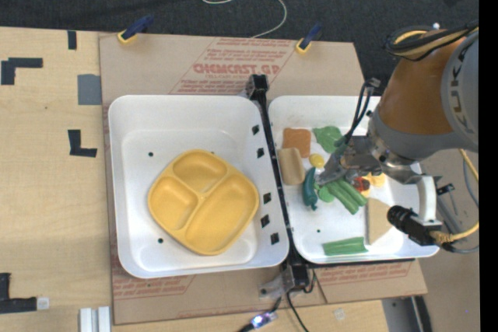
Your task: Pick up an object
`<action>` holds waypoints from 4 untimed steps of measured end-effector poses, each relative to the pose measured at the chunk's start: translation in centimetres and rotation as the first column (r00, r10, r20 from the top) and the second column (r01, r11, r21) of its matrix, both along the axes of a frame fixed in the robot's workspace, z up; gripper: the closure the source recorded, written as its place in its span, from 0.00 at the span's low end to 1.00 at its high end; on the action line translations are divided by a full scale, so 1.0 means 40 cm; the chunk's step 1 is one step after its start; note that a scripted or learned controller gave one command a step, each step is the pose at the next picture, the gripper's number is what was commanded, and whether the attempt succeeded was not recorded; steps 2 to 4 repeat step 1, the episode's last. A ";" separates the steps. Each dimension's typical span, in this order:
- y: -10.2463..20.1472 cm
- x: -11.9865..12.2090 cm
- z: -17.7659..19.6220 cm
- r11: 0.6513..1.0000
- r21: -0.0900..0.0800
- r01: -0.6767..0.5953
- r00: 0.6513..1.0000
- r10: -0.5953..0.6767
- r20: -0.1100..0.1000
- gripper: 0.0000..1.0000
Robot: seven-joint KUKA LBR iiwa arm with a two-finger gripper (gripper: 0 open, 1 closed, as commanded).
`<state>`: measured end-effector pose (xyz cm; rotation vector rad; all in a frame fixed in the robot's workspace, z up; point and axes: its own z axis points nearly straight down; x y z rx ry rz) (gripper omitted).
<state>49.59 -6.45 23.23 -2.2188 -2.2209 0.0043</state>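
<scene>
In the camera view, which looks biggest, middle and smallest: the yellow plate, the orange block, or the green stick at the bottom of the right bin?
1. Yellow plate, by far the biggest.
2. Orange block and green stick look close in size; the block is wider and the stick longer, so I won't rank them.

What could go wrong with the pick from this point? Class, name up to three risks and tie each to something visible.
1. The gripper is low over a tight pile in the right bin: the teal piece, green pieces and yellow bit touch, so it may catch two or none.
2. Its fingers may shove the tan block towards the bin divider.
3. The arm hides items beneath it, so a miss may go unseen.
</scene>
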 end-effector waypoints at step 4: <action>0.006 -0.019 -0.046 1.000 0.000 0.001 1.000 -0.001 -0.004 1.00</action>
